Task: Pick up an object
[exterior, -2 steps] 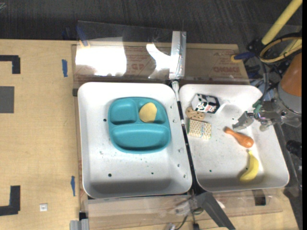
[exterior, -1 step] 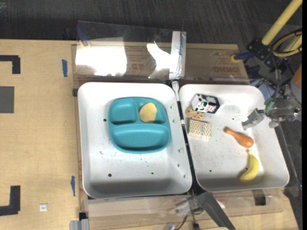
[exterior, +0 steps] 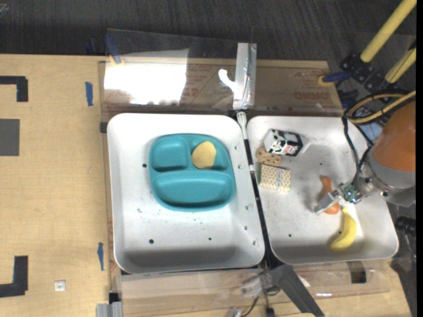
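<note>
We find the jaws (exterior: 328, 203) low in the right shallow white bin (exterior: 301, 243), close to its right wall. They sit over a small orange object (exterior: 326, 185), of which one part shows above them and another below. How far the jaws are parted, and whether the orange object lies between them, we cannot tell.

A yellow banana (exterior: 345, 232) lies just below the jaws, near the bin's lower right corner. A black-and-white patterned carton (exterior: 283, 142) and a tan speckled block (exterior: 273, 176) rest at the bin's upper left, well apart from the jaws.

The grey arm with its orange band (exterior: 396, 144) enters over the bin's right rim.

The left shallow white bin (exterior: 132, 243) holds a teal divided plastic tray (exterior: 192, 187). A round yellow object (exterior: 203, 154) rests in the tray's upper right compartment.

Both bins stand side by side on the tan worktop (exterior: 46, 197).
</note>
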### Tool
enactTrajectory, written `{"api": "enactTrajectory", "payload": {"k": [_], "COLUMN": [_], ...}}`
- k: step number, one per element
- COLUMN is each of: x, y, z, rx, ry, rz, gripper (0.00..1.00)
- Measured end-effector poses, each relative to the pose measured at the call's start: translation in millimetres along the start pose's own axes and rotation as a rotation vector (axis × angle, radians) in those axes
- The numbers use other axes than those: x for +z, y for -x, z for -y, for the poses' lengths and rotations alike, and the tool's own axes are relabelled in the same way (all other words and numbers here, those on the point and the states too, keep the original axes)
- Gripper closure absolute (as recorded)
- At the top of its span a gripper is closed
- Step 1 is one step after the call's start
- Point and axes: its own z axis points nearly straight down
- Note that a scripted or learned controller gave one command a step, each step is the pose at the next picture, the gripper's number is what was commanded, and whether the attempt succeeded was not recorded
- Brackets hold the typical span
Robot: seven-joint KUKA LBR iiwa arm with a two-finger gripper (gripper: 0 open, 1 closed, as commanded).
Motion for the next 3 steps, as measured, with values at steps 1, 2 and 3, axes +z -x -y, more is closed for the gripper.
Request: {"api": "enactTrajectory", "payload": {"k": [1,2,3], "x": [-14,-97,-130], "y": [1,-48,-102], "z": [-4,-57,-89], "rx": [-0.002,-0.099,0.205], "ry": [0.010,0.017,0.010], "rz": [0.007,0.010,0.005], "gripper": [1.00,1.00,1.00]}}
